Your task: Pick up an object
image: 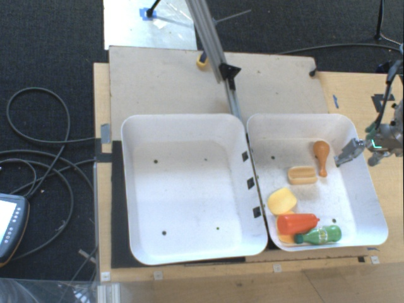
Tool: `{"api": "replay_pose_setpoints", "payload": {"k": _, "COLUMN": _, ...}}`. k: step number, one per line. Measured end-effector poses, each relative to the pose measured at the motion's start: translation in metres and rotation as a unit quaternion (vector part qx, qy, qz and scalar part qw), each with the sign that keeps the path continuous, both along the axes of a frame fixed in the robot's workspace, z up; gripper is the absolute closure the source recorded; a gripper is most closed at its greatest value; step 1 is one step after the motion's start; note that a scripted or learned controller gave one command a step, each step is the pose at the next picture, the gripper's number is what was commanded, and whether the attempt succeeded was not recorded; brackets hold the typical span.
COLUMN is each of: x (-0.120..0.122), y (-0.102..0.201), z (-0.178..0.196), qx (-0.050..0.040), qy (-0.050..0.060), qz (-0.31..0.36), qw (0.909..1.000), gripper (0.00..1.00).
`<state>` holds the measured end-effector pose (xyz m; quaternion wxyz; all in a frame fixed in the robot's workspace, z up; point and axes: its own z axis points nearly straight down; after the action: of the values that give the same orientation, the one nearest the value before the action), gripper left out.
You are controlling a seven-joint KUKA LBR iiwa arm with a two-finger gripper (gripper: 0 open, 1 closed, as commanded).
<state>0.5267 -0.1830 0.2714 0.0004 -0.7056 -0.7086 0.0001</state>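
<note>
Spanning most of the view, the pale wooden worktop [104, 169] carries a beige board [164, 81] at the back and two shallow white bins side by side at the front, on dark carpet. The left bin [136, 232] is smooth moulded plastic with rounded corners and a few small dark dots on its floor. The right bin [372, 213] is the same shape and holds all the objects. A grey metal pole [208, 30] slants down from the top and ends at the seam between the bins, where black clips sit along the shared edge. Black cables [38, 144] loop over the carpet on the left, beside a tablet-like device [9, 223] at the edge.

Inside the right bin, a red pepper-shaped toy [298, 222] lies near the front wall, touching a green bottle [322, 235] that lies on its side just beyond it. A rounded yellow piece [281, 201] sits just behind the red one. A tan bread-like block [302, 175] rests near the middle, and a slim orange drumstick shape [321, 155] stands close beside it, toward the back.

At the right edge, the gripper [353, 151] hangs over the right bin's far rim, tilted toward the bin. Its fingers are spread apart with nothing between them, well apart from every object.
</note>
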Motion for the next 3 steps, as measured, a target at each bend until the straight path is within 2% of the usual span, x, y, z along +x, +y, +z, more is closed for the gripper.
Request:
{"api": "replay_pose_setpoints", "payload": {"k": 1, "x": 0.001, "y": 0.000, "z": 0.002, "qx": -0.0003, "qy": -0.001, "qz": 0.000, "qw": 1.0000, "gripper": 0.00}}
{"api": "replay_pose_setpoints", "payload": {"k": 3, "x": 0.003, "y": 0.002, "z": -0.082, "qx": 0.0003, "qy": 0.001, "qz": -0.002, "qw": 1.0000, "gripper": 0.00}}
